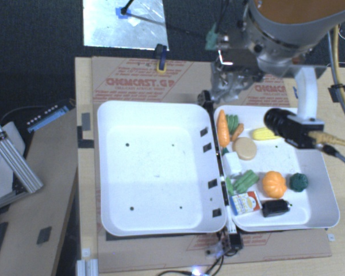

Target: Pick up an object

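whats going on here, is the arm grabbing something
Not yet, by the look of it. The arm hangs over the back edge of the right bin, nothing visibly held. That bin holds the toys: a carrot, a yellow piece, a round tan piece, an orange pumpkin and a dark green ball.

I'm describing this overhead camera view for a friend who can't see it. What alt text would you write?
A grey robot arm with an orange band reaches in over two shallow white bins; its tool hangs above the far edge between them. The right bin holds toy food, including a carrot, an orange pumpkin and a yellow piece. The left bin sits beside it.
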{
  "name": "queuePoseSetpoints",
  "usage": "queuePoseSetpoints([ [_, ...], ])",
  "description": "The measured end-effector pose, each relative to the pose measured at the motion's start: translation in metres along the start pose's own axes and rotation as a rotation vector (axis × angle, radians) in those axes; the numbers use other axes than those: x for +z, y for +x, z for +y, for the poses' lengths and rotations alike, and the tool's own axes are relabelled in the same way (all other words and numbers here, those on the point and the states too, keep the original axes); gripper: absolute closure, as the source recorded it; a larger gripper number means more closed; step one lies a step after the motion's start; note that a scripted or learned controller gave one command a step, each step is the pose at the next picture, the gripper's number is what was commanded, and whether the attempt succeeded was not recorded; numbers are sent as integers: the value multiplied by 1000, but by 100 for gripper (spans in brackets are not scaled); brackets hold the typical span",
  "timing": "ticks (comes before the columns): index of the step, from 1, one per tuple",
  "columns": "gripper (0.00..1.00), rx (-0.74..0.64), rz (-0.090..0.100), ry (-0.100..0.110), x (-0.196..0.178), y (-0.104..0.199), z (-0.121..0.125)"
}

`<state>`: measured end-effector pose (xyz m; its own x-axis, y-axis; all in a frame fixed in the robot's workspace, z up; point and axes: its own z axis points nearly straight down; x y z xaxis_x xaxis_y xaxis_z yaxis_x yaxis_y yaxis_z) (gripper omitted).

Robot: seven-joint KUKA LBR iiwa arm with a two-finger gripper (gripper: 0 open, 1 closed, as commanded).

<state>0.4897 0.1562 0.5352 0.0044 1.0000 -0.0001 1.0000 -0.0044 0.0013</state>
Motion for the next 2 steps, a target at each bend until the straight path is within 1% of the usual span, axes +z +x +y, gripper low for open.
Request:
queuePoseSetpoints([
  [1,100,-9,2,0,0,21,-4],
  [2,100,-10,2,-1,0,50,-4],
])
